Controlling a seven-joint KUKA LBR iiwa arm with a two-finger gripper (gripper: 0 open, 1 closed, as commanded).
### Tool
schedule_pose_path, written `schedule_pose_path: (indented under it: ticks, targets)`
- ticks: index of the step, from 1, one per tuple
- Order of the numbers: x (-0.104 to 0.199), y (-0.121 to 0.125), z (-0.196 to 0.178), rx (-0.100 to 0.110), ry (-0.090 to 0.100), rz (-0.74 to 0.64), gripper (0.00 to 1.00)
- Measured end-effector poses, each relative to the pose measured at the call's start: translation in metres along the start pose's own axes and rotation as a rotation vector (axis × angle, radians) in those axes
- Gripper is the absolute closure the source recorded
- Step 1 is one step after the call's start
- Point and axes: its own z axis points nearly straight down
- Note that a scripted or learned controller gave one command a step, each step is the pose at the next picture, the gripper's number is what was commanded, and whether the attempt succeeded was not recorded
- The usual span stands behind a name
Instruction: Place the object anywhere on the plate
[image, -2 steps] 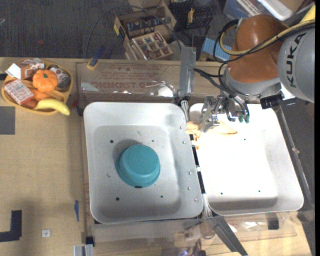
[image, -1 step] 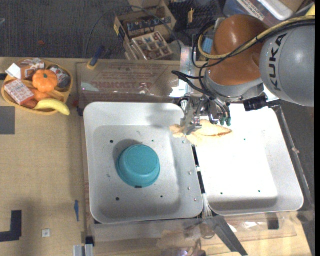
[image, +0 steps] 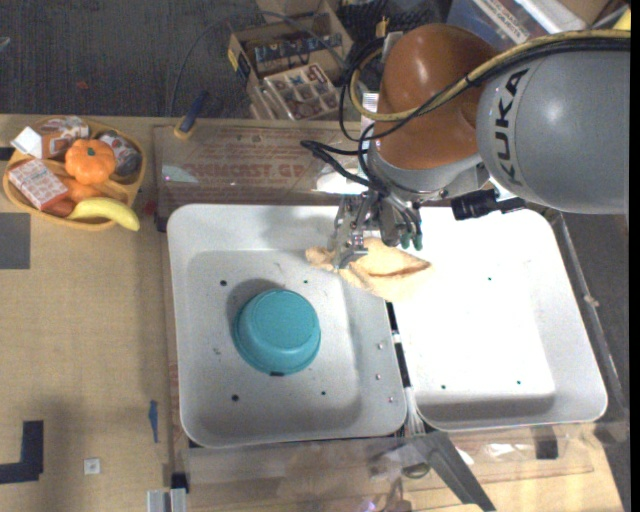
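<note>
Gripper (image: 352, 243) I see pinched on the tan flat object (image: 385, 267), object hanging just below the fingers over the seam between bins, teal plate (image: 278, 331) apart in left bin (image: 200, 240), right bin (image: 520, 330) beside.

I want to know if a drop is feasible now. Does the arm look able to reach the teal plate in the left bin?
Probably yes. The gripper is above the left bin, and nothing lies between it and the teal plate. A tan object sits at its fingertips.
</note>
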Motion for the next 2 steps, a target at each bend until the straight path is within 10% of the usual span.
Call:
schedule_pose_path:
  ticks: [1,2]
  targets:
    - [0.0198,0.0554,-0.0014,0.000,0.004,-0.003,1.00]
    - [0.0197,0.0554,-0.0017,0.000,0.004,-0.003,0.00]
